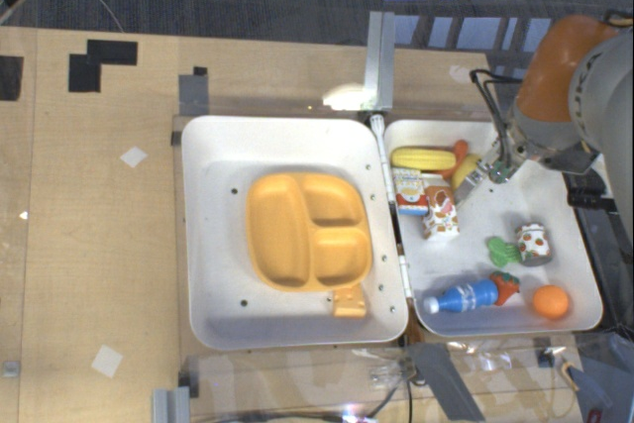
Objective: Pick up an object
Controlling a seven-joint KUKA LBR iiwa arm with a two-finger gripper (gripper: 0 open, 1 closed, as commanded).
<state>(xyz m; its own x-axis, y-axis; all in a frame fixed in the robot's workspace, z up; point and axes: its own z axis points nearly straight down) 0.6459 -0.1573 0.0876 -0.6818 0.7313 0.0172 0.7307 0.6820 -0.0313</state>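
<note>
The right bin (584,297) holds several small items. A yellow banana (424,158) lies at its far left, and a small orange piece (461,152) sits beside it. A red and white carton (409,191) and a small white box (441,216) lie below them. A blue bottle (468,296), a red strawberry (506,286) and an orange ball (551,301) lie along the near edge. A green item (502,251) and a white, red-spotted item (533,244) sit in between. My gripper (475,178) hangs low over the bin's upper middle, right beside a yellow piece (463,170) and just above the white box.
The left bin (213,213) contains a yellow divided tray (302,231) with a small yellow block (349,303) at its near edge. A metal post (381,54) stands behind the two bins. The grey arm with its orange band (555,64) reaches in from the upper right.
</note>
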